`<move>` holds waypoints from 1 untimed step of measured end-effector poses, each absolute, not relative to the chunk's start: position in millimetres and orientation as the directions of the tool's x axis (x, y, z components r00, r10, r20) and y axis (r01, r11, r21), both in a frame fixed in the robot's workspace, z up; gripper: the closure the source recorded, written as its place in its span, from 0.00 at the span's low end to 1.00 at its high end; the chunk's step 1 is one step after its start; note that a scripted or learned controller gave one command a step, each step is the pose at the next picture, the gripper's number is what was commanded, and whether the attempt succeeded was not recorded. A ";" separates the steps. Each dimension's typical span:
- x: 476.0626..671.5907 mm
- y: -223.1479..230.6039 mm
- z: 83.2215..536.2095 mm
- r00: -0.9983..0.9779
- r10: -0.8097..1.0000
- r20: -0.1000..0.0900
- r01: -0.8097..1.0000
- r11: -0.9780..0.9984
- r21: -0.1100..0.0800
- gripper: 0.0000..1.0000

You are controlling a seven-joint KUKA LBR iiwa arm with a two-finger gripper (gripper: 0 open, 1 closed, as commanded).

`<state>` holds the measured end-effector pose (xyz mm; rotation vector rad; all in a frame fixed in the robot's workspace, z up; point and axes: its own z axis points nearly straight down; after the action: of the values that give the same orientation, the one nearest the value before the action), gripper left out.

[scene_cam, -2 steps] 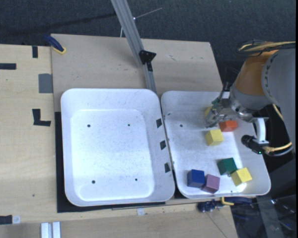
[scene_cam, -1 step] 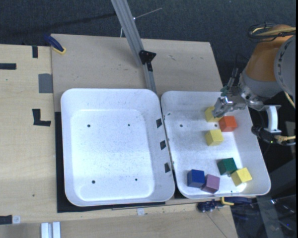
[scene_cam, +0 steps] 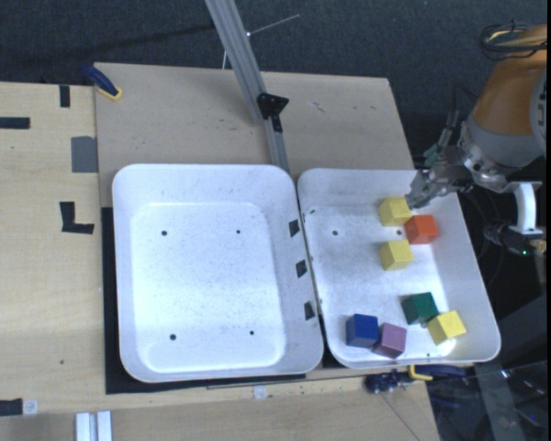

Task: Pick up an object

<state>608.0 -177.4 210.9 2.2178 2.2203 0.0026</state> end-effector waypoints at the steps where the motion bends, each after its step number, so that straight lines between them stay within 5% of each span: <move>1: 609.2 -182.3 273.9 -0.001 1.000 -0.002 1.000 0.001 0.006 1.00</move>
<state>609.2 -182.3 273.9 2.2156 2.2187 0.0042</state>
